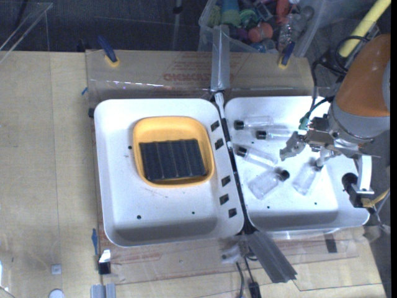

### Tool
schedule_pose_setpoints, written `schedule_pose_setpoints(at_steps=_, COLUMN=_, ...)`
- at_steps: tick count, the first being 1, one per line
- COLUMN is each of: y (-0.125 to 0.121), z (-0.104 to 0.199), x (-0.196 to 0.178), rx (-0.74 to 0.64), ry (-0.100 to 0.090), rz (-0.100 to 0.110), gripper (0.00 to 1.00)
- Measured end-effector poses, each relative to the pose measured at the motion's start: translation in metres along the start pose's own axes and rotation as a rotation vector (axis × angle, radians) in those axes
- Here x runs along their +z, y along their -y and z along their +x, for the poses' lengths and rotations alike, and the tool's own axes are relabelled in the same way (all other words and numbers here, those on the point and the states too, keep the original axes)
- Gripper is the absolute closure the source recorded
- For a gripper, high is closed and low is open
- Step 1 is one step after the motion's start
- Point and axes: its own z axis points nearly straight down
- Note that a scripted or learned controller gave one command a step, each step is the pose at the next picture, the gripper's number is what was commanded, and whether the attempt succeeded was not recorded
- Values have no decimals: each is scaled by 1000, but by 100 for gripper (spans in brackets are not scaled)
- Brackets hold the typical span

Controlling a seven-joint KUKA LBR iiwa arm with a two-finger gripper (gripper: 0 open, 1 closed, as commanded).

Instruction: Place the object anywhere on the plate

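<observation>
Clear plastic items in right bin; yellow plate in left bin; gripper open above right bin.

Several clear bottles and syringe-like pieces lie scattered on the floor of the right bin (pixel 322 211): one clear bottle (pixel 267 182) with a dark cap near the bin's middle, another bottle (pixel 305 180) just right of it, thin tubes (pixel 263 129) toward the back. The gripper (pixel 304 154) hangs over these with fingers spread, nothing between them. The yellow plate (pixel 172 128) sits in the left bin (pixel 118 166), bearing a dark ribbed pad (pixel 172 158). A divider (pixel 224 166) separates the bins.
</observation>
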Motion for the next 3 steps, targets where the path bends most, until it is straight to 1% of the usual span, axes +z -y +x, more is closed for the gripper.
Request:
schedule_pose_setpoints(at_steps=1, y=-53, z=-39, x=-66, rx=-75, ry=0, rz=-3, gripper=0)
schedule_pose_setpoints(at_steps=2, y=-133, z=-49, x=-39, rx=-450, ry=2, rz=-7, gripper=0)
schedule_pose_setpoints(at_steps=3, y=-142, z=-102, x=-20, rx=-577, ry=4, rz=-8, gripper=0)
